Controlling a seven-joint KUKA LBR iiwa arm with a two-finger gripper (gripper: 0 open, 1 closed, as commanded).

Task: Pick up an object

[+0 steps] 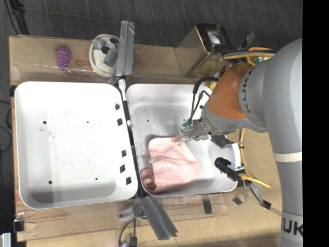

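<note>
Grey arm (285, 86) reaches over the right bin (154, 99); its claw (189, 131) sits at the pink towel's (172, 162) upper right corner, grip state unclear. Towel stretches down-left from it.

Bench clutter behind the bins
Small purple grape-like toy (63, 57) lies near a white coiled cord bundle (104, 55); tan cardboard box (199, 48) well apart.
</note>
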